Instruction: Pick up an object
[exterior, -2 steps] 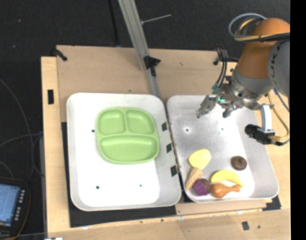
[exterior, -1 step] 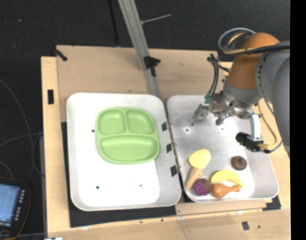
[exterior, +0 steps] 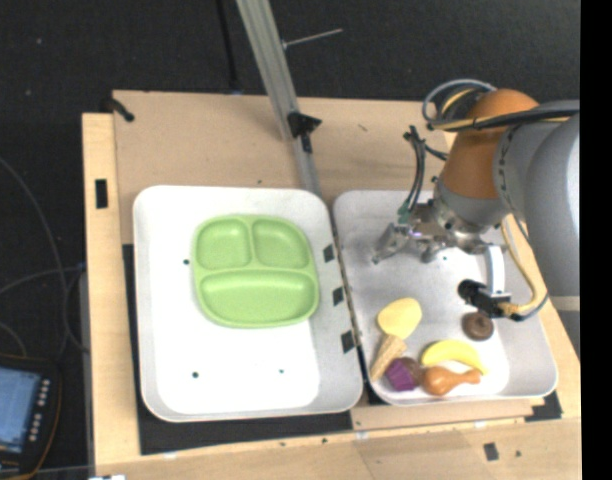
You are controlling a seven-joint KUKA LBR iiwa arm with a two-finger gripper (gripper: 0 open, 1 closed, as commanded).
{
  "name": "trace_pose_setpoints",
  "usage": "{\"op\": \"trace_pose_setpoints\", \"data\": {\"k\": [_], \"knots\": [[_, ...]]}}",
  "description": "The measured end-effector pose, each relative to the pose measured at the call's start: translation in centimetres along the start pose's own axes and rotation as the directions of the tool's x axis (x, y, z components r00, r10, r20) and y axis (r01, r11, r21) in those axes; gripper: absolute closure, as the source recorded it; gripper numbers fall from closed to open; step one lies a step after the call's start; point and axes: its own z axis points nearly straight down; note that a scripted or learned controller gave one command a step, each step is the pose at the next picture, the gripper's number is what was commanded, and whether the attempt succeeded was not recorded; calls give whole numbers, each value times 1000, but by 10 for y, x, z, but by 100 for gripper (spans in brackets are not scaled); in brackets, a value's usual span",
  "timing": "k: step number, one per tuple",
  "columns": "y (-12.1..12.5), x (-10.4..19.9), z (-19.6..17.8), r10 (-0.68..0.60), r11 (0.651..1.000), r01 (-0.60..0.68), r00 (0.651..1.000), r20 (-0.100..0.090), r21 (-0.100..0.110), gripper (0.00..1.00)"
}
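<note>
The gripper hangs over the upper part of the right bin, its two fingers spread apart with nothing between them. The grey arm with its orange band enters from the right and covers the bin's upper right corner. Bare white floor lies below and left of the gripper, up to the wall shared with the left bin. The toys cluster in the right bin's lower half, well apart from the gripper: a yellow ice cream cone nearest, below it; a purple piece in the lower left corner; a banana and an orange drumstick by the bottom wall; a brown piece to the right. A green divided plate sits in the left bin
</note>
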Motion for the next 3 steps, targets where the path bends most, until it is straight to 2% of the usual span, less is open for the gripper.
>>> {"op": "trace_pose_setpoints", "data": {"k": [1,2,3], "knots": [[1,-1,-14,3,1000,-3,1000,1,-5,100],[-7,-4,-74,2,1000,-2,1000,1,-9,100],[-1,-6,-138,-4,1000,4,1000,2,-12,100]]}}
